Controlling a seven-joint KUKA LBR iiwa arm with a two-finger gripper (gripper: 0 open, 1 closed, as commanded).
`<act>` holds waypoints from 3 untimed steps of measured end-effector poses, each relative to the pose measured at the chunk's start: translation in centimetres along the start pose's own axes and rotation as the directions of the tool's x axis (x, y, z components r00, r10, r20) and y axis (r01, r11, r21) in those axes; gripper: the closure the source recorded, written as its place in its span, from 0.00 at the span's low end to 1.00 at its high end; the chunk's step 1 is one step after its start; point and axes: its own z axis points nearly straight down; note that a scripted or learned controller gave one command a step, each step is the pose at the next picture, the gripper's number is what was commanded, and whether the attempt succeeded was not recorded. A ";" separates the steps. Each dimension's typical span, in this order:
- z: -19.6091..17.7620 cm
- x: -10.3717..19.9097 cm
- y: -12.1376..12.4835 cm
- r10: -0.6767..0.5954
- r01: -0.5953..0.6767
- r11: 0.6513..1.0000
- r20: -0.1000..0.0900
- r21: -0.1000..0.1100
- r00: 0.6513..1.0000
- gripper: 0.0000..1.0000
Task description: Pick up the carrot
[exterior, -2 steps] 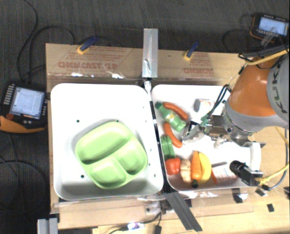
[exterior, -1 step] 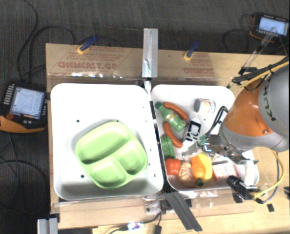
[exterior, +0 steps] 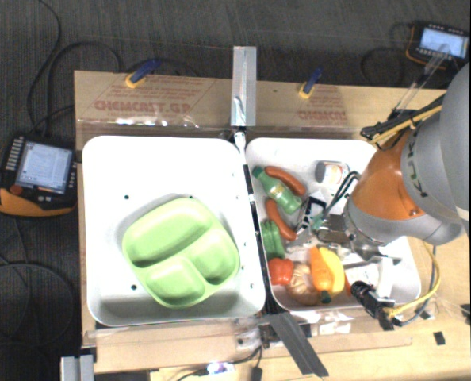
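The carrot (exterior: 281, 218) is a short orange piece lying at a slant near the left wall of the right bin (exterior: 402, 280), with a green leafy end (exterior: 272, 239) below it. My gripper (exterior: 313, 217) hangs low over the middle of that bin, just right of the carrot, and the grey arm with its orange band (exterior: 386, 189) hides the bin's right half. Nothing shows as lifted off the bin floor.
Crowded around the carrot are a green bottle (exterior: 279, 190), a reddish sausage (exterior: 287, 179), a metal can (exterior: 331, 170), a red tomato (exterior: 281, 271), a yellow pepper (exterior: 327, 268) and a bread piece (exterior: 303, 282). The left bin (exterior: 109, 165) holds a green divided plate (exterior: 181, 248).
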 end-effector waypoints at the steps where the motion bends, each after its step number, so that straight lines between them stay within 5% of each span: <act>1: -1.0 0.0 0.1 -0.001 0.001 1.000 0.001 -0.004 1.000 1.00; 2: -0.3 -0.2 -0.9 0.186 -0.186 0.983 -0.007 -0.015 0.983 1.00; 3: -9.4 9.9 -3.3 0.189 -0.189 0.982 0.004 0.007 0.982 1.00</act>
